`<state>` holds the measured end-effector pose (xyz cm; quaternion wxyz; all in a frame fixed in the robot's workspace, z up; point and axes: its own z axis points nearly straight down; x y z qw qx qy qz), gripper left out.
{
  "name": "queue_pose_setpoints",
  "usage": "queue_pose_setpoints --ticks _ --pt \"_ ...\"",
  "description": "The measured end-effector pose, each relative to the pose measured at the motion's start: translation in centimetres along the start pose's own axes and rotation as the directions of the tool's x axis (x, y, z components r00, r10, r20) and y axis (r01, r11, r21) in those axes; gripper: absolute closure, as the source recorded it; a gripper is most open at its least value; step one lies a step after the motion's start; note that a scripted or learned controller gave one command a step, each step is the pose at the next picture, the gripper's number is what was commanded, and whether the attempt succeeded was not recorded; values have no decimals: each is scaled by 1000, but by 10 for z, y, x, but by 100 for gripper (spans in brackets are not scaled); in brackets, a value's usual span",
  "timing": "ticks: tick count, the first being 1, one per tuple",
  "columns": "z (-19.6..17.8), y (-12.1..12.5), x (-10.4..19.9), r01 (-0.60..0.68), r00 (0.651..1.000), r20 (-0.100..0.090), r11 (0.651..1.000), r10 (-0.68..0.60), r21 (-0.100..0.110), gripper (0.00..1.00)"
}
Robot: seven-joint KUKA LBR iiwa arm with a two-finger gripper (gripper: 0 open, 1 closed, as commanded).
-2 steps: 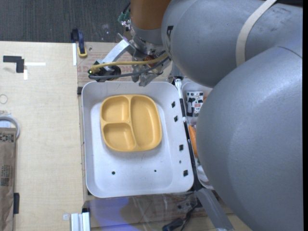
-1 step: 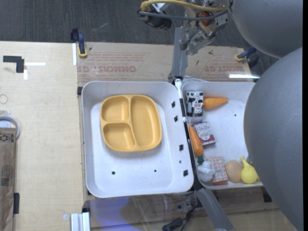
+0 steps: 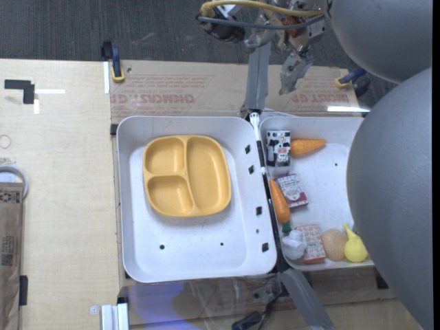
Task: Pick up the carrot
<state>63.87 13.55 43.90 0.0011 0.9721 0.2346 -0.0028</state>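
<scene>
Carrot (image 3: 307, 145): you see it lying in the right bin (image 3: 338, 174), untouched.
Gripper (image 3: 275, 81): raised above, jaws apart, empty.
Left: descent, grasp, lift.

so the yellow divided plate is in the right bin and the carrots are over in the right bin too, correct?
Not quite. The camera view shows the yellow divided plate in the left bin, not the right one. The rest holds: both carrots, one near the top and one along the left wall, lie in the right bin.
</scene>
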Motion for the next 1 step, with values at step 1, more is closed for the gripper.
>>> queue_pose_setpoints --ticks 1 --pt "75 -71 26 -274 962 -1 962 274 0 0"
